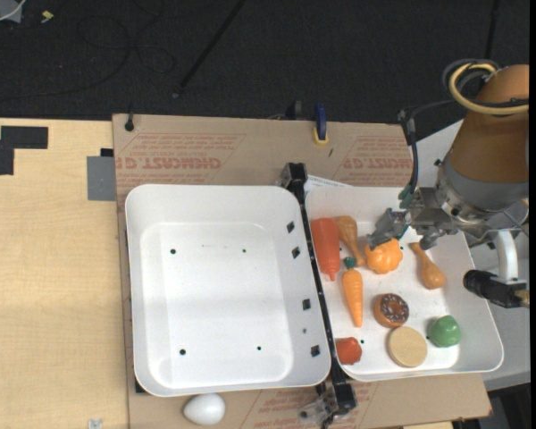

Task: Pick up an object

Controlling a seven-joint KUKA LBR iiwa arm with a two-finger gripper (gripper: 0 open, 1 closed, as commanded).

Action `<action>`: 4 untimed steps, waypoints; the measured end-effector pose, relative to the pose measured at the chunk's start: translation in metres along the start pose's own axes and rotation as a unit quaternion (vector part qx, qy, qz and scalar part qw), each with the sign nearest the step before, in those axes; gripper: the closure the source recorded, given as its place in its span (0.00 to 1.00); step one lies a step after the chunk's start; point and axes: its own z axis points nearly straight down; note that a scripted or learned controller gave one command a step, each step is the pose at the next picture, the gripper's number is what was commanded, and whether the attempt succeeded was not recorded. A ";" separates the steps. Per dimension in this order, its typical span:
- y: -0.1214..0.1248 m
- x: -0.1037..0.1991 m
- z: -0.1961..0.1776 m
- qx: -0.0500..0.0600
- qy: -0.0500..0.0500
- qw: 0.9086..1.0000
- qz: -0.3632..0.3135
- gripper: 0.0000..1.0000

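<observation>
The right bin (485, 347) holds several toy foods. A small orange pumpkin (385, 256) lies near its middle, and my gripper (395, 231) hangs just above and behind it, close to its top. Beside the pumpkin are a long red pepper (324, 247), a tan-orange piece (347, 233), a carrot (352, 295) and a brown drumstick (428, 269). Nearer the front lie a chocolate donut (393, 309), a tan round biscuit (408, 347), a green ball (444, 331) and a red piece (348, 350). The view shows nothing lifted off the bin floor.
The left bin (136, 239) sits next to the right one, with a black divider strip (308, 266) between them. A white egg (204, 408) lies on the cardboard in front of the left bin. The arm's orange band (491, 141) rises at the right.
</observation>
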 end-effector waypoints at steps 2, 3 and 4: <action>0.089 0.011 0.163 -0.001 0.000 1.000 -0.002 0.00; 0.087 0.011 0.150 0.004 0.001 1.000 -0.001 1.00; 0.091 0.078 0.053 -0.006 0.001 1.000 -0.003 1.00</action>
